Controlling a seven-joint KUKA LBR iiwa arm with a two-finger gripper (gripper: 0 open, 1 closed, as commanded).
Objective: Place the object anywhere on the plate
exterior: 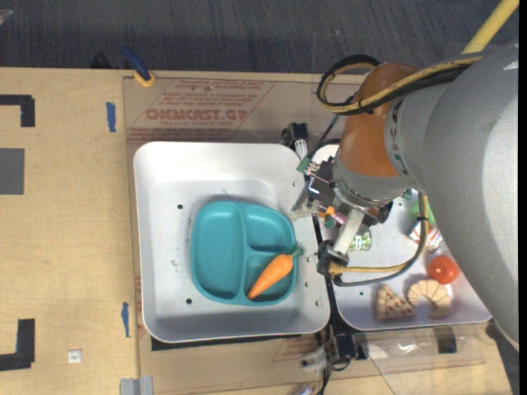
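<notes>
A teal divided plate [221,255] lies in the left white bin [165,188]. An orange carrot [272,276] rests in the plate's near right compartment, lying at a slant with its thick end toward the bin's right wall. My gripper [327,214] hangs over the seam between the two bins, just right of the plate and above the carrot in the view. It is apart from the carrot, and the wrist hides much of it.
The right bin [412,323] holds a red tomato [443,268], two pale bread-like pieces [395,301] [433,295] and a small green and white item [423,220]. The grey arm covers most of that bin. Brown cardboard surrounds the bins.
</notes>
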